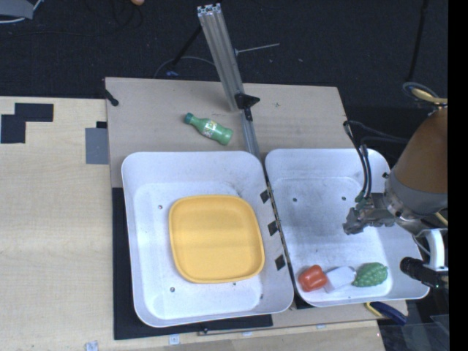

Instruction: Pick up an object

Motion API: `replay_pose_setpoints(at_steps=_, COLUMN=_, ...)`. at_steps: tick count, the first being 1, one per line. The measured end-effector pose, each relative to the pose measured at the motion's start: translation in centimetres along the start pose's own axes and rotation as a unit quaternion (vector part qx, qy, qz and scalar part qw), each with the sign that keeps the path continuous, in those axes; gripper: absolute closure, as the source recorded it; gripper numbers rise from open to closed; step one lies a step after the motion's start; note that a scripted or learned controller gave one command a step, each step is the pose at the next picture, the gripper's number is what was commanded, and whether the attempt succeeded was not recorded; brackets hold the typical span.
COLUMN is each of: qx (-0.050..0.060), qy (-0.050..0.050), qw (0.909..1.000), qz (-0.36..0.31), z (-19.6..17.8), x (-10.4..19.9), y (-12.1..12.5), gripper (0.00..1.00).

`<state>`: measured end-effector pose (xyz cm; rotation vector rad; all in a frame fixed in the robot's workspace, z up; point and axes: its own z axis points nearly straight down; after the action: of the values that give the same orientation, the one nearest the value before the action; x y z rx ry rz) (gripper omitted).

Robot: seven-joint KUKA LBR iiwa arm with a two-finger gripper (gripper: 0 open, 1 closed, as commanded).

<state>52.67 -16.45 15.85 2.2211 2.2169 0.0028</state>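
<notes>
Down along the near edge of the right bin [314, 174] lie three things in a row: a red piece [313, 277], a white piece [341, 277] touching it, and a bumpy green piece [371, 274] toward the bin's near right corner. Above them the claw [356, 221] hangs over the bin's right side; whether it is open or closed cannot be told. A yellow plate [216, 238] fills the middle of the left bin [139, 196], and a green bottle [208, 129] lies on the counter [300, 115] behind that bin.

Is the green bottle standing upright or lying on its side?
Lying on its side: the green bottle rests lengthwise on the bench behind the left bin.
</notes>
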Motion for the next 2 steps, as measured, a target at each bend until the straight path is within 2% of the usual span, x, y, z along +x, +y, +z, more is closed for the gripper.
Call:
replay_pose_setpoints(at_steps=1, qx=0.000, qy=0.000, qw=1.0000, qz=-0.001, z=-4.2, x=-0.2, y=0.0, gripper=1.00)
replay_pose_setpoints(at_steps=2, qx=-0.001, qy=0.000, qw=1.0000, qz=-0.001, z=-10.4, x=-0.4, y=0.4, gripper=1.00)
